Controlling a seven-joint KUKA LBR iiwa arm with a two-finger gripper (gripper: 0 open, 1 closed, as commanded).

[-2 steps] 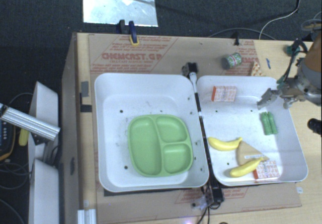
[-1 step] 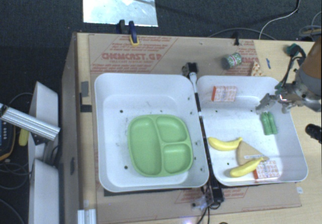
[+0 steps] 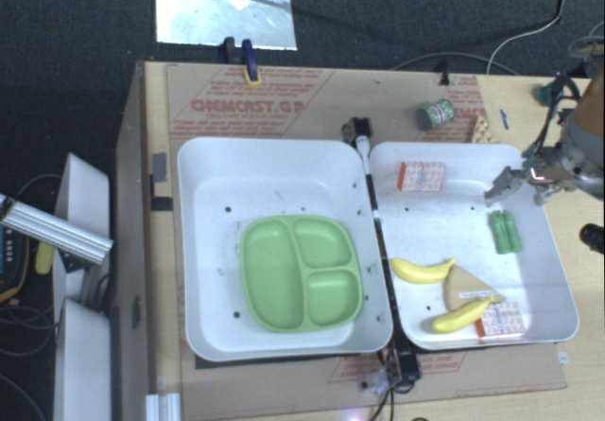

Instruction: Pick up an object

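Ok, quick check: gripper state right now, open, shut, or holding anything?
Gripper: cannot be told from this view; it sits at the right bin's far right edge, above the green object, with nothing seen in it.

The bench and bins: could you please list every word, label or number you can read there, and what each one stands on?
"CHEMCAST GP", red, upside-down print on the brown protective sheet behind the left bin.
More red print on that sheet: too faint to read.
Red-and-white box in the right bin: print too small.
Patterned packet near the bananas: print blurred.
Small can on the bench: label unreadable.
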